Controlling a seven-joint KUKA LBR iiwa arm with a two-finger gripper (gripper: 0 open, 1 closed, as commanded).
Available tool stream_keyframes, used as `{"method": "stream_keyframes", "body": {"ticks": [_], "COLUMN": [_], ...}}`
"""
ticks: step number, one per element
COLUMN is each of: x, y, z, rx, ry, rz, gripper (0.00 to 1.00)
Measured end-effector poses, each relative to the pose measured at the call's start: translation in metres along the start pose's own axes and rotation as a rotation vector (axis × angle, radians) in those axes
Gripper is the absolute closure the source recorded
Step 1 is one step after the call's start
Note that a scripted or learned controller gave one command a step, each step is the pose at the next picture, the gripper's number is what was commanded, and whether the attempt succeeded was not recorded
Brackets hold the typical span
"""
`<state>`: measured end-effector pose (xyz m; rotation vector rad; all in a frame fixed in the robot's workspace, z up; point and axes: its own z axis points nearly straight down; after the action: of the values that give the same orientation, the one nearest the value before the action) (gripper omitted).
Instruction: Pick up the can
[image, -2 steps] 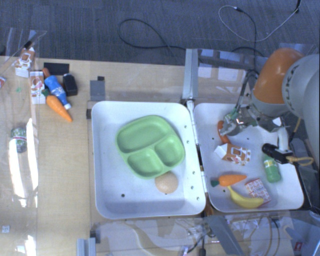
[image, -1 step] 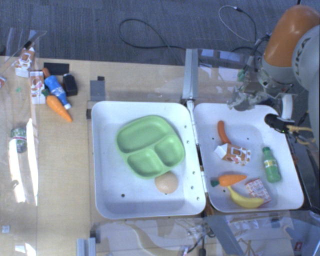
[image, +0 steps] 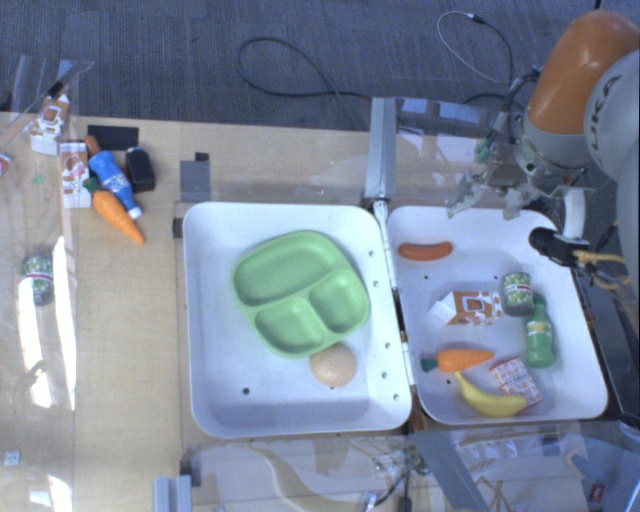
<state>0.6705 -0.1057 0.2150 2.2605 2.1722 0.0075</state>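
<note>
- Camera view, arm: a grey arm (image: 600, 90) with a smooth orange band is seen at the upper right, above the far edge of the right bin.
- Camera view, gripper: the gripper (image: 497, 195) hangs over the far rim of the right bin (image: 590, 395); thin metal parts are spread outward below the wrist, but whether the fingers are parted or closed cannot be told. Nothing is seen between them.
- Camera view, can: the can (image: 517, 293), a short cylinder with a green label and a pale lid, stands upright in the right bin, toward its right side, well apart from the gripper.
- Camera view, right bin: a slim green bottle (image: 540, 337) is placed just beside the can; a small carton (image: 472, 306) lies to the can's left. A glossy red sausage (image: 425, 250) lies near the far left corner. A tapered orange carrot (image: 462, 359), a curved yellow banana (image: 490, 400) and a flat red-patterned packet (image: 515, 379) are grouped near the front.
- Camera view, left bin: in the left bin (image: 215, 400), a shallow white tray with rounded corners, a matte green divided plate (image: 299, 293) is set, with a round beige ball (image: 333, 366) touching its near edge.
- Camera view, bench: on the wooden bench (image: 130, 330), at the upper left, a second carrot (image: 118, 217), a blue bottle (image: 112, 183) and small cartons (image: 72, 172) are gathered.
</note>
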Motion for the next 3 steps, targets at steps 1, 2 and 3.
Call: {"method": "stream_keyframes", "body": {"ticks": [1,2,3], "x": [-0.085,-0.1,-0.099], "y": [-0.028,-0.058,-0.054], "z": [0.075,0.127,0.113], "rx": [0.003,0.0,-0.01], "ry": [0.0,0.002,-0.001], "rz": [-0.083,-0.099,-0.101], "gripper": [0.0,0.0,1.0]}}
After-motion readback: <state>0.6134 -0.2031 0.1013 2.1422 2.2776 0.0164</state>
